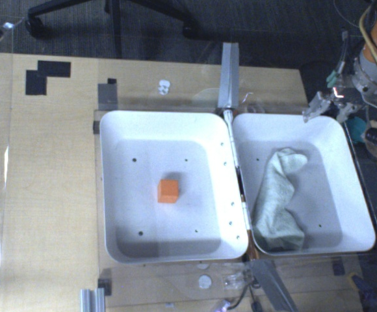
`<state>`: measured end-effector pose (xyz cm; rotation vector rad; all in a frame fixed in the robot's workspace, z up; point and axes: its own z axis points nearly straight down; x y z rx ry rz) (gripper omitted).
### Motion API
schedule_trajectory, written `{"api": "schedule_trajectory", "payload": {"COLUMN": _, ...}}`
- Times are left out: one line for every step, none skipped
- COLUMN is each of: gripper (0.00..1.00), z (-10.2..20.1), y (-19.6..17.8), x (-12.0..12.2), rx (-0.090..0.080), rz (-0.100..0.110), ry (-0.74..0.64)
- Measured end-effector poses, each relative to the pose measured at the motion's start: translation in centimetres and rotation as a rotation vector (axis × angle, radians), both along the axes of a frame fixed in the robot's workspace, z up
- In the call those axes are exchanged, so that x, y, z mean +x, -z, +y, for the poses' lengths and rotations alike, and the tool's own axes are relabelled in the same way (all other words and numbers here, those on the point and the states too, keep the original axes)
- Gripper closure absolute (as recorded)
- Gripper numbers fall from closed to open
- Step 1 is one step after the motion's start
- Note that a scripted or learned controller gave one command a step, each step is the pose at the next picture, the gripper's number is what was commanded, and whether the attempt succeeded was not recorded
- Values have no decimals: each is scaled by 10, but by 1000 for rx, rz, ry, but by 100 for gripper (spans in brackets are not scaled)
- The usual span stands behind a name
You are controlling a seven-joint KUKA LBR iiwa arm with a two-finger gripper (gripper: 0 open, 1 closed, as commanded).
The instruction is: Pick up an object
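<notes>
A small orange cube (168, 191) sits alone mid-bin, easy to reach; the claw (324, 104) waits at the far rim (grip state unclear).

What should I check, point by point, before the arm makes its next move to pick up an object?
1. A target is in plain sight: ok. The orange block lies alone near the middle of the left bin.
2. Free room around the block: ok, nothing touches it.
3. Second candidate: ok. A pale crumpled cloth lies in the right bin, reaching its near wall.
4. Gripper position: not ok. It sits at the right bin's far right corner, far from the block.
5. Finger state: cannot tell.
6. Gripper carries nothing: cannot tell.
</notes>
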<state>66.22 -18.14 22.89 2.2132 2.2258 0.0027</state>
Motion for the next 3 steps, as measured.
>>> {"api": "schedule_trajectory", "payload": {"gripper": 0, "z": 17, "y": 131, "x": -53, "rx": 0, "rz": -4, "ry": -90}}
{"api": "schedule_trajectory", "payload": {"gripper": 100, "z": 18, "y": 120, "x": -52, "rx": 0, "rz": -8, "ry": -91}}
{"api": "schedule_trajectory", "payload": {"gripper": 100, "z": 43, "y": 31, "x": 9, "rx": -2, "rz": -5, "ry": -97}}
